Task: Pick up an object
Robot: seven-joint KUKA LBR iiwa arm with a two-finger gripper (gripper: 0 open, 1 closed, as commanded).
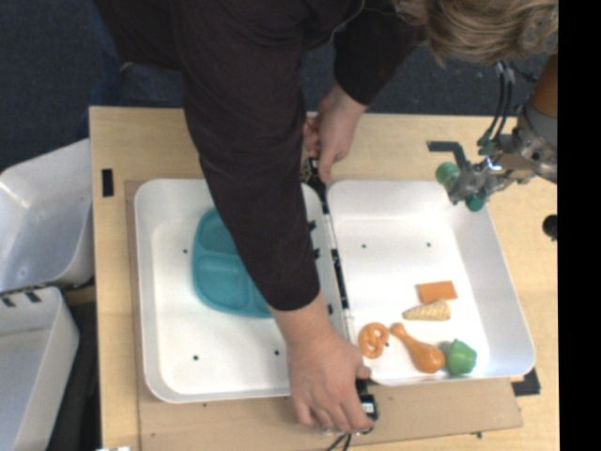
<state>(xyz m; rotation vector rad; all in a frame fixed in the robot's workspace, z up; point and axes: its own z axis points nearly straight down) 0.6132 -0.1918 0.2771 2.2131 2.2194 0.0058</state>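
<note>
With a person (272,139) leaning across both bins (488,261), the pincer (465,188), whose opening I cannot tell, risks striking an arm if it descends toward the toys (427,332).

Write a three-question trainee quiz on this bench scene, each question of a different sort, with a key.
1. True or false: the teal tray lies in the right bin.
2. Which item sits nearest the right bin's near right corner? A) orange pretzel B) green pepper C) orange wedge
3. Fill in: the person's two hands are at the ______ between the bins.

Key
1. False: it lies in the left bin, partly hidden under the person's arm.
2. B. The drumstick lies just left of it, the corn piece farther back.
3. Divider. One hand is at its far end, one at its near end; the gripper hovers at the right bin's far right corner.
</note>
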